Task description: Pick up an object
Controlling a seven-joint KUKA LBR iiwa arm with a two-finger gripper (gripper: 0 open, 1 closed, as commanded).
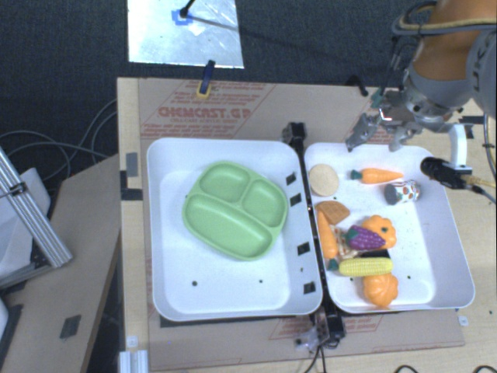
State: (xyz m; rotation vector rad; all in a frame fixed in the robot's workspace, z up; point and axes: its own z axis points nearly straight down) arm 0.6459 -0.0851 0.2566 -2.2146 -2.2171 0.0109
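the gripper [382, 133] is hovering with its 2 fingers apart and gripping nothing above the right bin's [446, 231] far rim, so it is nearing the carrot [376, 176] just below, needing a descent.

Smooth matt green plastic divided plate [234, 210]; shiny white plastic bins [175, 286]; rough brown cardboard sheet [233, 107]; crinkly silver foil square [185, 23], upper left.
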